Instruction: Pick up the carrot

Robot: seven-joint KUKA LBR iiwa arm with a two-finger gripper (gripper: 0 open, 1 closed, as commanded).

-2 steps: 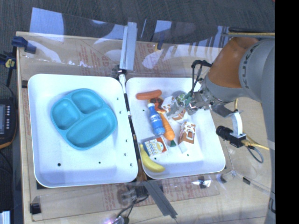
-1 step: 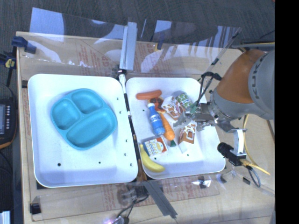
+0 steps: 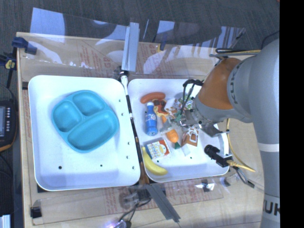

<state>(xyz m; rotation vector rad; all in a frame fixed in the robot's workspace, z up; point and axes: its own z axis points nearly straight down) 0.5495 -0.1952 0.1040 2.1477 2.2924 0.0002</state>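
Where the pincer (image 3: 183,120) hangs (grip unreadable), carrot (image 3: 172,136) beside it, crowded right bin (image 3: 209,170).

light: bright, even overhead | glare: blue-white reflections on clear panel (image 3: 142,32) at upper frame | shadows: soft, faint | focus: slightly soft, grainy

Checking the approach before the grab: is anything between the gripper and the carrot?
Nothing visible blocks it. The carrot lies exposed just left of the gripper, though a carton and other small items crowd close around it.

plate (image 3: 85,120) blue | bins (image 3: 42,127) white | banana (image 3: 153,164) yellow | carrot (image 3: 172,136) orange
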